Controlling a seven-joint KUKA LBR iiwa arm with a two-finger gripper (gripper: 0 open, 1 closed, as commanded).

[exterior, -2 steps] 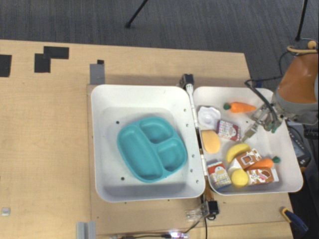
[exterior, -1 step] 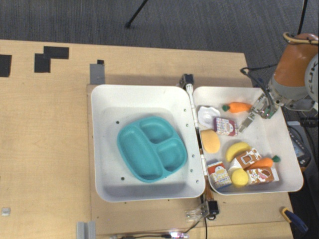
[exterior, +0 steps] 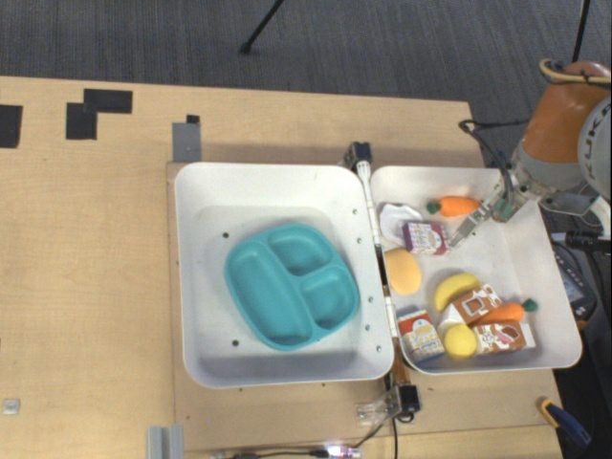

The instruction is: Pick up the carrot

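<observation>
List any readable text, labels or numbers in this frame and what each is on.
None readable.
Small red-and-white carton: printed front, too blurred to read.
Second small carton with a red label: blurred.
White pouch with a purple label: print too small to read.

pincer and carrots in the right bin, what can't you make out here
- Pincer, camera view: too small and thin to tell if it is open or shut, or if it touches the upper carrot.
- Arm: cut off by the right edge.
- Lower carrot: partly covered by the small cartons.
- Carton labels: too small to read.
</observation>
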